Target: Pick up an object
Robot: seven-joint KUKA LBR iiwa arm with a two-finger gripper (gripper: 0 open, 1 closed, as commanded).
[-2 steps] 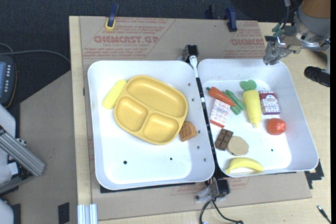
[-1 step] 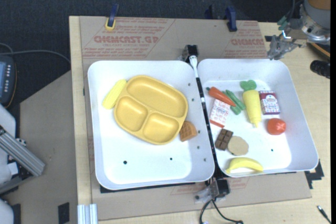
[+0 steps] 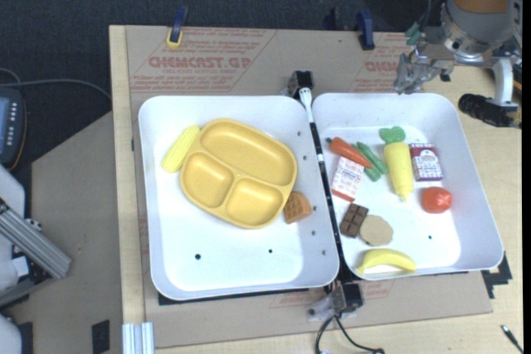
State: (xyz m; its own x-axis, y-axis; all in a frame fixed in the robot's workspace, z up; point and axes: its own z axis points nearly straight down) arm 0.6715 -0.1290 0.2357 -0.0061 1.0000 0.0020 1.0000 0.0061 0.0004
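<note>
Toy foods, small plastic pieces (image 3: 390, 178), lie in the right white bin (image 3: 473, 203), near and below our metal two-finger gripper (image 3: 412, 72) poised over its far rim; grip state we cannot tell.

Arm poised above the far rim of the right bin, toy food spread below

The gripper (image 3: 408, 79) hangs over the right bin's (image 3: 477, 203) far edge; inside lie a carrot (image 3: 348, 152), mustard bottle (image 3: 399, 168), tomato (image 3: 436, 199) and banana (image 3: 387, 261), while the left bin (image 3: 166, 244) holds a yellow divided tray (image 3: 238, 172) beside a corn cob (image 3: 180, 148)
</note>
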